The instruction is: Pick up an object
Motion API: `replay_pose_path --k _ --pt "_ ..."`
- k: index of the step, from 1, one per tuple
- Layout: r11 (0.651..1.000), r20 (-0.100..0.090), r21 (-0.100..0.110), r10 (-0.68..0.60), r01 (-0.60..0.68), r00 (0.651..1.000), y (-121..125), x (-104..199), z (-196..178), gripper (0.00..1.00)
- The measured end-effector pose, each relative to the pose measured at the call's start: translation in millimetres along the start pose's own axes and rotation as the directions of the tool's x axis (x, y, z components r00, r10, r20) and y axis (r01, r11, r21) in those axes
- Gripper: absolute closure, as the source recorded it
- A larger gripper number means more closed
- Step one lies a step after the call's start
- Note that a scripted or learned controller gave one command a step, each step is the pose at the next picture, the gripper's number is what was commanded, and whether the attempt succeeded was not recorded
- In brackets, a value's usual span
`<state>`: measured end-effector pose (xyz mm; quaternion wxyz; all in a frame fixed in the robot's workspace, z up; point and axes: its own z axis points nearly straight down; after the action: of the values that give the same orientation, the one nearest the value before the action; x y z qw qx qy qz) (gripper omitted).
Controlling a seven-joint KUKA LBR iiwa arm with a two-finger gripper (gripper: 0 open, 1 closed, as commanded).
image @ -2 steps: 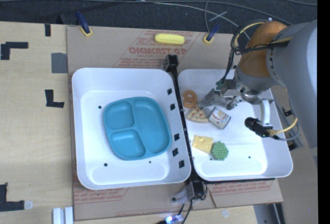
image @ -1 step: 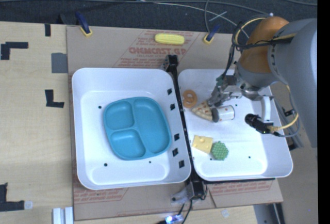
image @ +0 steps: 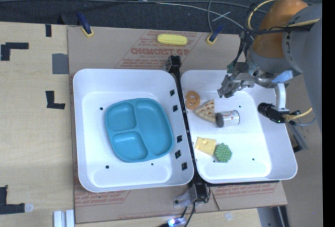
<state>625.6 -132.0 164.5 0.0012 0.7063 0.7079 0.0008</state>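
Note:
My gripper [image: 227,90] hangs over the back of the right bin [image: 272,160], above and slightly right of the objects. Below it lie a small silver can with a dark end [image: 227,117], a pizza-slice toy [image: 206,110] and an orange ring [image: 192,99]. Nearer the front sit a yellow cheese block [image: 205,145] and a green bumpy ball [image: 223,152]. I see nothing between the fingers.
The left bin [image: 86,90] holds a blue divided plate [image: 138,129]. A yellow banana-shaped toy [image: 171,39] lies on the cardboard behind the bins. Blue-and-yellow clamps [image: 85,25] hold the cardboard's back edge. A black divider [image: 180,116] runs between the bins.

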Motion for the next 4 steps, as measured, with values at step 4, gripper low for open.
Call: replay_pose_path --k 4 --pt "1.0 -0.001 0.005 -0.003 0.003 1.0 -1 57 -131 1.0"
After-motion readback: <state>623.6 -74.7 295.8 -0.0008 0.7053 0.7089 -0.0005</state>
